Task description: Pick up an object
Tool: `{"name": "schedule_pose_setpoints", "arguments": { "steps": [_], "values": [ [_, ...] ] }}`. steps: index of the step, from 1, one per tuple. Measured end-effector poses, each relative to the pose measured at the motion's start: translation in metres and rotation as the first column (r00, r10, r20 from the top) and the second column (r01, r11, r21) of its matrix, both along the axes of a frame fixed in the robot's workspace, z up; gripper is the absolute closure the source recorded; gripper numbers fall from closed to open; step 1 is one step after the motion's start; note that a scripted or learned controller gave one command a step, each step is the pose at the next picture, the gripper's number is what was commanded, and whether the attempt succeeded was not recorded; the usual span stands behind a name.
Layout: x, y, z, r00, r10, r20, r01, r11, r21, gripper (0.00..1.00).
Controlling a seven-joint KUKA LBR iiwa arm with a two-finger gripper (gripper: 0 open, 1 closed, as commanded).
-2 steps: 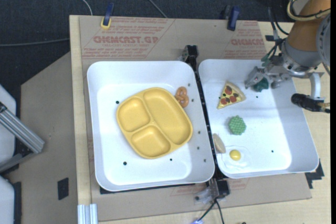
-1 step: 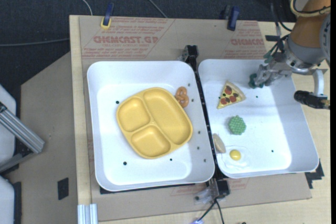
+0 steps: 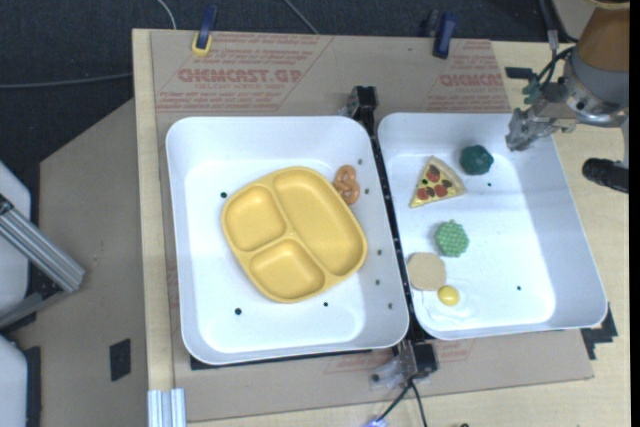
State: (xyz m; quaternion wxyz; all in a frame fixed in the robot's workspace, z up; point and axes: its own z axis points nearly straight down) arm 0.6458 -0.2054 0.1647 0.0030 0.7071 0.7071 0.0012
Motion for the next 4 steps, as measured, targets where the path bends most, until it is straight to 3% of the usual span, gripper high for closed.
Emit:
{"name": "schedule_pose_setpoints", "arguments": {
  "steps": [2, 4],
  "values": [
    [0.010, -0.013, 0.122, 1.000, 0.001, 0.004, -0.001, 1.000, -0.002, 1.00],
    [0.010, 0.097, 0.105, 1.000, 0.004, -0.008, -0.004, 1.000, 0.004, 1.00]
  ]
}}
